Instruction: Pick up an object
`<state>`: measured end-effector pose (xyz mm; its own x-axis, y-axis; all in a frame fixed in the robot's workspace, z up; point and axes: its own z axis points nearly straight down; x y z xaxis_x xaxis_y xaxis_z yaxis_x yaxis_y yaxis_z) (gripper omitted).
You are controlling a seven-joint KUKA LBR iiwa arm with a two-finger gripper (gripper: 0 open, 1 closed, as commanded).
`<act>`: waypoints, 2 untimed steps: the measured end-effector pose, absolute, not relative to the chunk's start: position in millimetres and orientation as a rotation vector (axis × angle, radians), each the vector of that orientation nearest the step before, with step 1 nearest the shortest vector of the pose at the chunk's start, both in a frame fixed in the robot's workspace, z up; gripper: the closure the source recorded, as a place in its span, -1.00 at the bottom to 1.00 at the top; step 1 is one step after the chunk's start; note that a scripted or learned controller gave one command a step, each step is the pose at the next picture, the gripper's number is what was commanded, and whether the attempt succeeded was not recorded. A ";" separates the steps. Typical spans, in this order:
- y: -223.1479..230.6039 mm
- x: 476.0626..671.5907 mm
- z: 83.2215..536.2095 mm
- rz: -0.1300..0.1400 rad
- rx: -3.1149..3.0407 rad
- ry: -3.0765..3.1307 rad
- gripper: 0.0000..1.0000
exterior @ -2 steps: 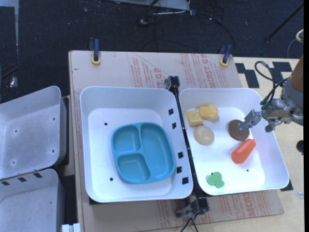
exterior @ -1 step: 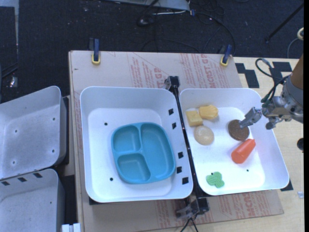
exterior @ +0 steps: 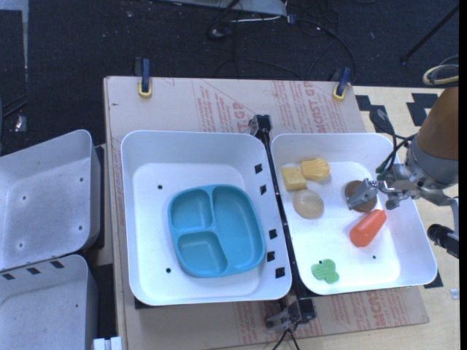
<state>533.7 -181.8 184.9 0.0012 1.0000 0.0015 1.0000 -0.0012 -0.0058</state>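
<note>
The right bin (exterior: 408,268) holds several small items. Two yellow blocks (exterior: 294,177) (exterior: 315,168) lie at its back left, with a tan round piece (exterior: 309,204) in front of them. A brown lump (exterior: 357,195) sits mid-bin, an orange carrot-like piece (exterior: 367,227) lies just in front of it, and a green piece (exterior: 325,270) rests near the front wall. My gripper (exterior: 377,187) reaches in from the right, low over the bin, right beside the brown lump's right edge and just above the orange piece.
The left bin (exterior: 139,195) holds a blue divided plate (exterior: 216,230). A black divider with clips runs between the two bins. Yellow clamps (exterior: 145,87) (exterior: 341,90) sit on the board's far edge. White trays (exterior: 44,195) lie off to the left.
</note>
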 end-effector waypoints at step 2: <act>-175.4 530.6 89.1 0.003 -2.220 -2.218 -1.00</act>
<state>530.6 -175.4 89.1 0.0010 1.0000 0.0014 1.0000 -0.0010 -0.0043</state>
